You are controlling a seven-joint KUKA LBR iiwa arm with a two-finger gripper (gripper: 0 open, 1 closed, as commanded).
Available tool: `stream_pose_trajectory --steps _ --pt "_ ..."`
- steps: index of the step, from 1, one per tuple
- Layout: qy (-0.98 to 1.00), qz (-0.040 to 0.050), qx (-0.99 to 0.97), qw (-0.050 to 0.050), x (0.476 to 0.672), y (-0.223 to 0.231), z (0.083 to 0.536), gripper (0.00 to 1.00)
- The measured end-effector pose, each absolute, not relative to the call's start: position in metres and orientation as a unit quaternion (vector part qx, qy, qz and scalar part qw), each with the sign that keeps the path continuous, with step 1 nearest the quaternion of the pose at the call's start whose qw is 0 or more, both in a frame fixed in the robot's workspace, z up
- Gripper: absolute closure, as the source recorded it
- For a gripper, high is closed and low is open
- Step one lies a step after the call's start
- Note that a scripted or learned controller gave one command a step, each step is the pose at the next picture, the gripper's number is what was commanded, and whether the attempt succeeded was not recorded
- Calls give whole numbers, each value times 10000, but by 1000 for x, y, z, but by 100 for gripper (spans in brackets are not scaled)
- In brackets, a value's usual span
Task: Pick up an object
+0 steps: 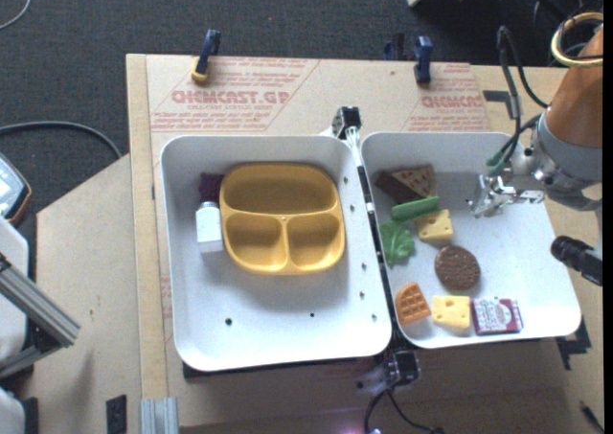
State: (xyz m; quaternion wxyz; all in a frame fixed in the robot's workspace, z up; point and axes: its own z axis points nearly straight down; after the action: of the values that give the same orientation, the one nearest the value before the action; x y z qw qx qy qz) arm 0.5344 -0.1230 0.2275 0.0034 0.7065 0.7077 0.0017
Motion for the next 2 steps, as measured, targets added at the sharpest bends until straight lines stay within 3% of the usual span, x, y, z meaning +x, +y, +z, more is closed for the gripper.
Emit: stream_pose_trajectory --steps 2 --pt "7090 -5 7052 -25 514 -20 229 100"
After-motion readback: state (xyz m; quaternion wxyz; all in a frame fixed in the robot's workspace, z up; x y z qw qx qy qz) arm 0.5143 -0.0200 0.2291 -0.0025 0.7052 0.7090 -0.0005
